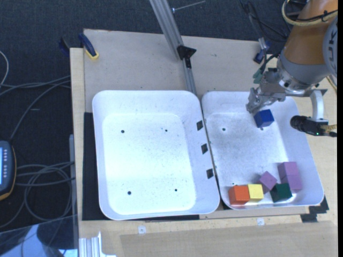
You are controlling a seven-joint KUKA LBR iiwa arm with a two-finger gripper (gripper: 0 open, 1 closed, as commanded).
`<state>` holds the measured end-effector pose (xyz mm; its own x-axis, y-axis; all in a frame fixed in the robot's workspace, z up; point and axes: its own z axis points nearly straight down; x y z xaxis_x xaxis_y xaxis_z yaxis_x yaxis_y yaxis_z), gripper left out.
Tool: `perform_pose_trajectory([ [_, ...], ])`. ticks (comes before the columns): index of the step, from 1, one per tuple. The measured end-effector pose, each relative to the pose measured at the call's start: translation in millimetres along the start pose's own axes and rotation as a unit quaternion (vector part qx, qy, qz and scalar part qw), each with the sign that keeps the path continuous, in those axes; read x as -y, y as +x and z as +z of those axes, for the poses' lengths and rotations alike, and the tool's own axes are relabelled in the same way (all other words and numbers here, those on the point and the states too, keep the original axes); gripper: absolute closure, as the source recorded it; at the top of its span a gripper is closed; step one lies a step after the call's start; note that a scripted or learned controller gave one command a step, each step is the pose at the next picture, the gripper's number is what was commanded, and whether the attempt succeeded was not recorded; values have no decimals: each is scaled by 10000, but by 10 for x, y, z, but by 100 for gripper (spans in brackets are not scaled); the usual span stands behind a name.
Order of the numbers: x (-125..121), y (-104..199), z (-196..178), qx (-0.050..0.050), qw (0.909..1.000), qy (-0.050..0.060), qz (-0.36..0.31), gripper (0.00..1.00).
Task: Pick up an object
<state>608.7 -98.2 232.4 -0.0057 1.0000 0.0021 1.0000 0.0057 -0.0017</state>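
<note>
My gripper (261,107) hangs over the far part of the right bin (236,143), reaching in from the upper right. A blue block (264,118) sits between its fingers, lifted above the bin floor. At the bin's near end lie an orange block (239,194), a yellow block (255,191), a small purple block (268,179), a dark green block (280,192) and a taller purple block (291,175).
The left bin (144,154) lies beside the right one, with black clips (204,148) along the shared rim. A metal pole (170,28) slants up from the bench behind the bins. A blue and yellow clamp (88,46) sits at the bench's far left corner.
</note>
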Motion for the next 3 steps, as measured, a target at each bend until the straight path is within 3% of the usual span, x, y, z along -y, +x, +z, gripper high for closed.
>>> perform_pose_trajectory([
  [1, 107, 564, 79, -2, 10000, 3, -4, 100],
  [3, 281, 1568, -103, -7, 10000, -2, -9, 100],
])
